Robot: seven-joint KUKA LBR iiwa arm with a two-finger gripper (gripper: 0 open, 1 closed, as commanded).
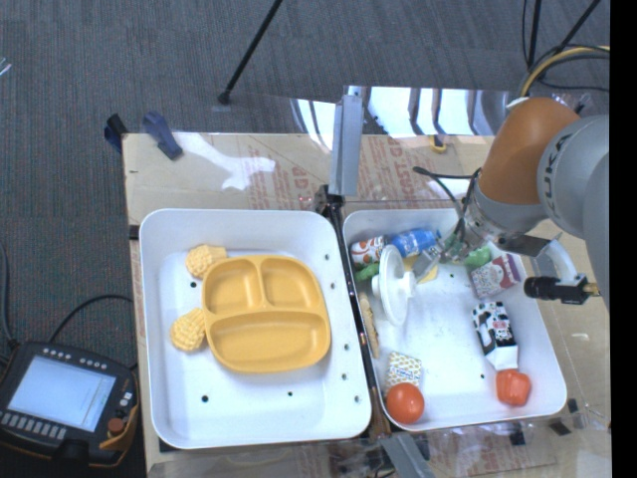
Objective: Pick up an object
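Gripper sits low at the back of the right bin, over clutter beside the blue bottle; cannot tell how the jaws stand. Likely target, judged: that bottle or the green piece just right of it; both look light, rigid, smooth plastic, best taken across the narrow body. Crowded there; the bin's white floor in front of the bottle is freer.

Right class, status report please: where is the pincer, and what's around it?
Pincer low over right bin's back clutter. Blue packet, white cup alongside. Nothing visibly held.
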